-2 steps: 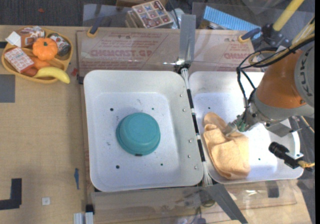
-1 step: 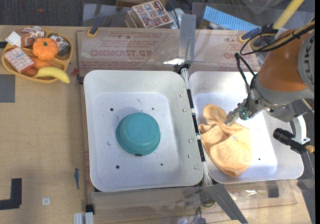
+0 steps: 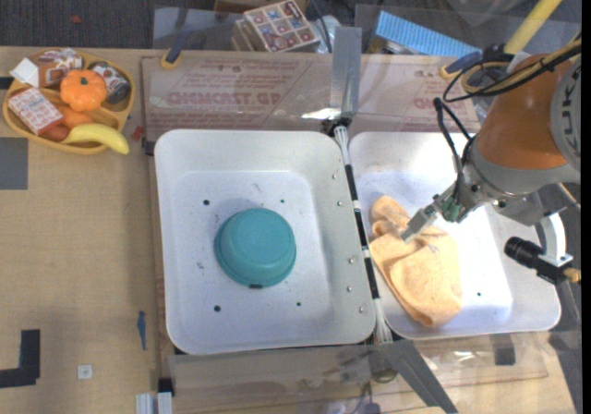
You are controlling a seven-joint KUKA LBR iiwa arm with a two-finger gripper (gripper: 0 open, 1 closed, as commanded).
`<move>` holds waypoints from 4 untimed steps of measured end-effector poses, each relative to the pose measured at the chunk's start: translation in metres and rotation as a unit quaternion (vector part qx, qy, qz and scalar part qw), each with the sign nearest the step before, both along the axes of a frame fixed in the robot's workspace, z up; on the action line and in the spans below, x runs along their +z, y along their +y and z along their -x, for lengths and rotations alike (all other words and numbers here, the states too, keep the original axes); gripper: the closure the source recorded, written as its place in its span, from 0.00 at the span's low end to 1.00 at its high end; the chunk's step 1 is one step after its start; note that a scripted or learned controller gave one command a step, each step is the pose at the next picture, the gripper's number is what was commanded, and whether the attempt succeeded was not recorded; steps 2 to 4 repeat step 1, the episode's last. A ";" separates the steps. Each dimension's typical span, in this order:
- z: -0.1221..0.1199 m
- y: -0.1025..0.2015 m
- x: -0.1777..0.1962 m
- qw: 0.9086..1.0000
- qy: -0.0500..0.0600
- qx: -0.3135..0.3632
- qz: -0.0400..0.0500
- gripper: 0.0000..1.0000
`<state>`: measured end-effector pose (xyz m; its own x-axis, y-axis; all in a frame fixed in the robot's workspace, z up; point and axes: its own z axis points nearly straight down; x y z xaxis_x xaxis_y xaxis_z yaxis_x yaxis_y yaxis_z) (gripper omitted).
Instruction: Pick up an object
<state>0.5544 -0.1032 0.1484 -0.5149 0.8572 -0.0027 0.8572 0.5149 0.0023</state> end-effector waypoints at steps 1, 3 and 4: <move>-0.024 -0.006 -0.056 1.000 -0.005 -0.031 -0.001 0.00; -0.024 -0.006 -0.056 1.000 -0.005 -0.031 -0.001 0.00; -0.024 -0.006 -0.056 1.000 -0.005 -0.031 -0.001 0.00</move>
